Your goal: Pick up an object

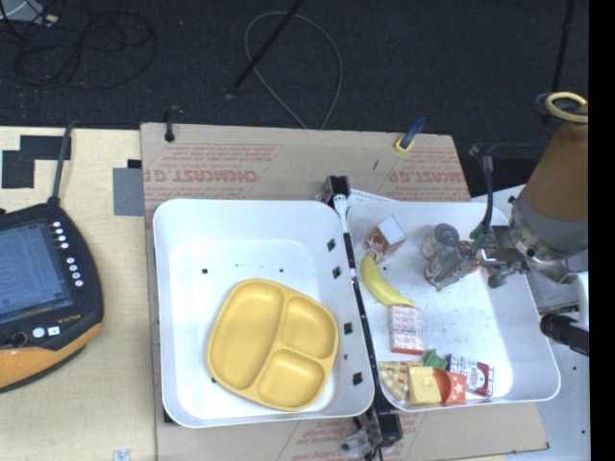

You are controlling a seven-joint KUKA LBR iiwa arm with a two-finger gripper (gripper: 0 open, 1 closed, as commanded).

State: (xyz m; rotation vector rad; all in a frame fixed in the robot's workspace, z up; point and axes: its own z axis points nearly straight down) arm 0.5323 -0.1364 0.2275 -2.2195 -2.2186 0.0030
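My gripper (444,261) hangs low over the upper middle of the right bin (524,301), reaching in from the right below the orange band (562,176). Just left of it a yellow banana (383,282) lies along the bin's left wall, apart from the gripper. A small brown and white box (387,234) sits above the banana. A red and white packet (406,328) lies below it. At the front of the bin are a yellow block (424,385), a green piece (435,360) and a red and white carton (472,376). I see nothing held.
The left bin (183,257) holds a yellow divided plate (272,344). A control pendant (38,286) lies on the bench at the far left. Cables run over the dark floor behind. A blue and yellow clamp (410,134) sits on the cardboard's back edge.
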